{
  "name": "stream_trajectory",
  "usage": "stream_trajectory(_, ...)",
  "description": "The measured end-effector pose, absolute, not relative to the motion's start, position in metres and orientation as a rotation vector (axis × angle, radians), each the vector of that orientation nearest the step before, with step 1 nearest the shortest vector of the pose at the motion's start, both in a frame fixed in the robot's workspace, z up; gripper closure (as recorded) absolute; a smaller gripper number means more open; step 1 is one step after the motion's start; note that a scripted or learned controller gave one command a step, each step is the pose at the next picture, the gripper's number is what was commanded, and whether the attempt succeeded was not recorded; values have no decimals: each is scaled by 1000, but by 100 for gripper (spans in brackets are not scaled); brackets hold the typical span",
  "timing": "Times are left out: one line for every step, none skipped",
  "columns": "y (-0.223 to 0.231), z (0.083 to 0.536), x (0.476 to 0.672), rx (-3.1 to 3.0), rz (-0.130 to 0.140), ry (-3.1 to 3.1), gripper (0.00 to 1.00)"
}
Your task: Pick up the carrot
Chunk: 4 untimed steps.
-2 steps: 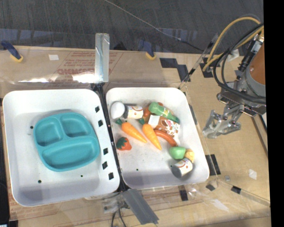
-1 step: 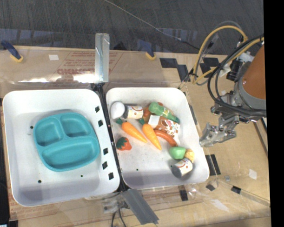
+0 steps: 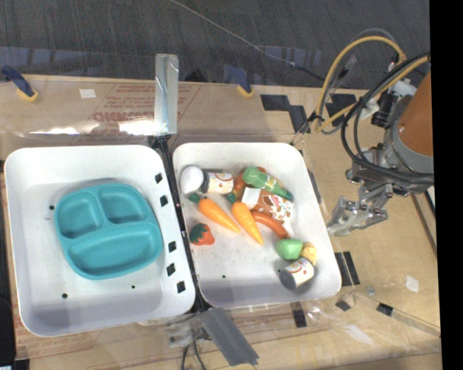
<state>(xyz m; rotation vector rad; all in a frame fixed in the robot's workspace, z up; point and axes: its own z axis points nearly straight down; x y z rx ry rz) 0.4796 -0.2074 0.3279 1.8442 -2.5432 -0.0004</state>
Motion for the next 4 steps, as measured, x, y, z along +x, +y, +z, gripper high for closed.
stream_trajectory(-206,338,481,1851,0,-2539,100)
stream_trajectory(-205,348,482,1857,2,-2535,100)
stream_trajectory(-205,359,483,1862,3,-2532,100)
stream_trajectory(-210,378,478,2285,2,-2159,100)
